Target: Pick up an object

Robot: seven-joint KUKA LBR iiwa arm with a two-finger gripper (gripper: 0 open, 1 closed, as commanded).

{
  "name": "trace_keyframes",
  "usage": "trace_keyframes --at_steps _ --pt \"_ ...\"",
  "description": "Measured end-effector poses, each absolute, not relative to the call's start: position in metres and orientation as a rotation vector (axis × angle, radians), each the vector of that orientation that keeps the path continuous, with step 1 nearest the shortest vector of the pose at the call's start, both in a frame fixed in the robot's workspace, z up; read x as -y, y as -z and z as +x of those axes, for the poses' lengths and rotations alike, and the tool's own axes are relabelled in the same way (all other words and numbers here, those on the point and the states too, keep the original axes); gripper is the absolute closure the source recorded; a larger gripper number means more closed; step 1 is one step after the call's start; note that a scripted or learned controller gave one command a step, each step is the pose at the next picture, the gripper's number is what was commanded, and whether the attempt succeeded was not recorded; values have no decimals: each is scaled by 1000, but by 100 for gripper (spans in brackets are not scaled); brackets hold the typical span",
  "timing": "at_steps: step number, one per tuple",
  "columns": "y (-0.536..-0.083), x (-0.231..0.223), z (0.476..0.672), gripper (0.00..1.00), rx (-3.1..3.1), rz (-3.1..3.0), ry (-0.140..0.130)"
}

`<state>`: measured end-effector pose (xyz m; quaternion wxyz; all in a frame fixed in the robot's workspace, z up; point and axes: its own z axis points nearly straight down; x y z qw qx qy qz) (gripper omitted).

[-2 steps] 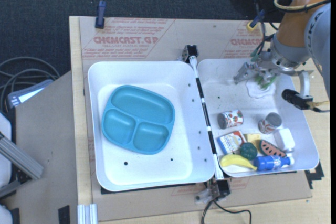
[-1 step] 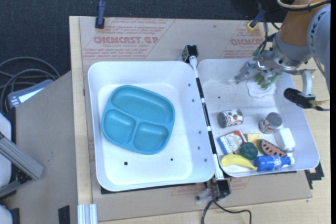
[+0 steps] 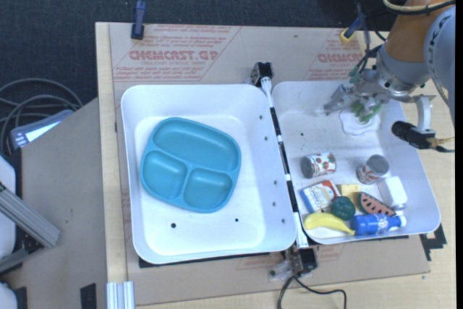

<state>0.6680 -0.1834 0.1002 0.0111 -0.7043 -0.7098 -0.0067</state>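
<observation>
My gripper (image 3: 352, 106) hangs low over the far end of the right bin (image 3: 307, 123), open, with its fingers spread above a small white and green item (image 3: 357, 122). Nothing shows held between the fingers. Two small cans (image 3: 319, 165) (image 3: 372, 169) lie in the middle of that bin. At its near end sit a yellow banana (image 3: 327, 223), a green ball (image 3: 343, 208), a watermelon slice (image 3: 376, 204), a blue bottle (image 3: 376, 224), a white block (image 3: 394, 192) and a small carton (image 3: 318, 195), all packed close together.
The left bin (image 3: 145, 101) holds a blue divided plate (image 3: 190, 164). The arm's orange band (image 3: 416, 18) and grey wrist stand over the right bin's far right corner. A black clip (image 3: 261, 72) sits where the bins meet. Cables lie on the floor at the left.
</observation>
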Motion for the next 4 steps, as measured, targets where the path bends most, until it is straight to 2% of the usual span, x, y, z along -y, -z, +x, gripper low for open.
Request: trace_keyframes --at_steps 4 --pt "-100 185 669 0 2214 -2195 22"
